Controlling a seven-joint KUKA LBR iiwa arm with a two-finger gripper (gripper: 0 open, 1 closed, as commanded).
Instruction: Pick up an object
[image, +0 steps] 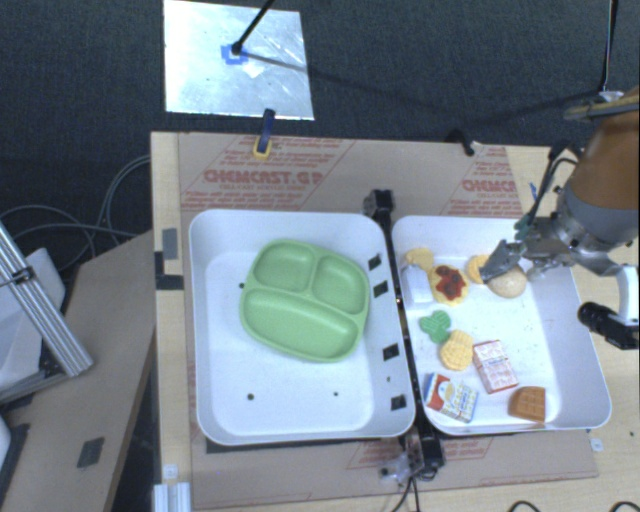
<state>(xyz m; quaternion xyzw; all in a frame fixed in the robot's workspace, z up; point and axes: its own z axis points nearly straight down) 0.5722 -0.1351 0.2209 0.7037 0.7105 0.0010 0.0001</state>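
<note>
Camera view: tool, grip unclear, hangs just beside the beige bread roll.

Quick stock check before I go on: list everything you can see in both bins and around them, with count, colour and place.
Divided plate: 1, light green, three compartments, middle of the left bin.
Pizza slice toy: 1, yellow with red, upper left of the right bin.
Small yellow piece: 1, yellow, just above the pizza slice toy.
Broccoli toy: 1, green, below the pizza slice toy.
Pineapple toy: 1, yellow, below the broccoli toy.
Small carton: 1, red and white, right of the pineapple toy.
Printed box: 1, blue, white and red, front of the right bin.
Bread-like piece: 1, orange-brown, front right.
Round beige piece: 1, beige, at the gripper.
Metal sheet: 1, silver, behind the bench.
Gripper: 1, grey, over the right bin's upper part.
</note>
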